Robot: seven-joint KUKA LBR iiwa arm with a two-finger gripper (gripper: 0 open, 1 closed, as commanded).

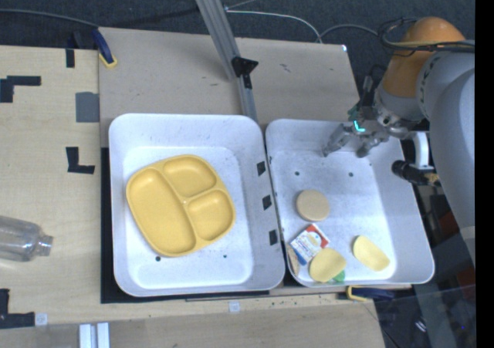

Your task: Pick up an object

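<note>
Seen from above at a slant, two shallow white bins sit side by side on a tan bench. The left white bin holds a yellow plastic plate with three compartments, lying flat near its middle.

The right white bin holds the loose things that could be picked. A round, flat, beige disc lies near the bin's centre. Nearer the front edge sit a small white packet with red and orange print, a yellow rounded piece touching it, and a second yellow rounded piece a little apart to the right.

The grey arm with its orange band reaches in from the right. Its two-finger gripper hovers over the back of the right bin, fingers spread apart, with nothing between them. It is well apart from every object.

From here, my guess is the main risk is closing on bare bin floor, since the objects all lie further forward. The beige disc looks thin and could slip out. The packet and its yellow neighbour touch, so a grasp there may nudge one aside.
</note>
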